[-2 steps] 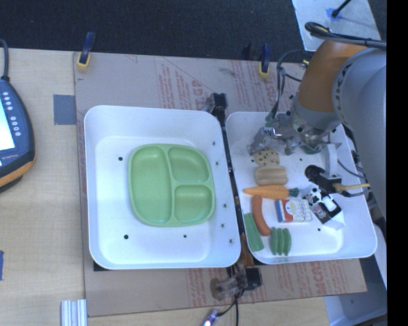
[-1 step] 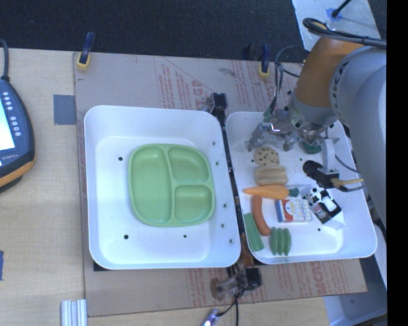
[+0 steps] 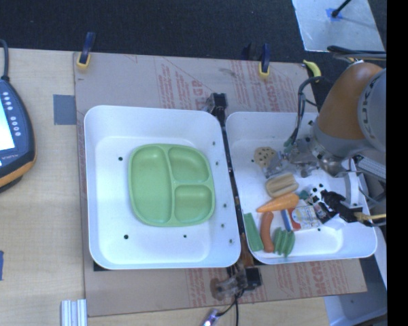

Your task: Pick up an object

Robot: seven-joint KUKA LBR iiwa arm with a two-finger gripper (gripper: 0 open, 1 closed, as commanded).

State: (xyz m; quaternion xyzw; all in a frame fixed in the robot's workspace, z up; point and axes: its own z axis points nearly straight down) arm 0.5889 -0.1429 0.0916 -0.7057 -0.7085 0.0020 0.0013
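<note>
roughly: gripper low in the right bin, upper part, among the toy food. cannot tell the grip state. bread roll lies just below it toward the camera, long axis running left-right, slightly tilted. carrot next beyond. cookie just to its left.

Bright, even overhead light; white bins slightly overexposed; soft shadows along bin walls; overall mild blur.
</note>
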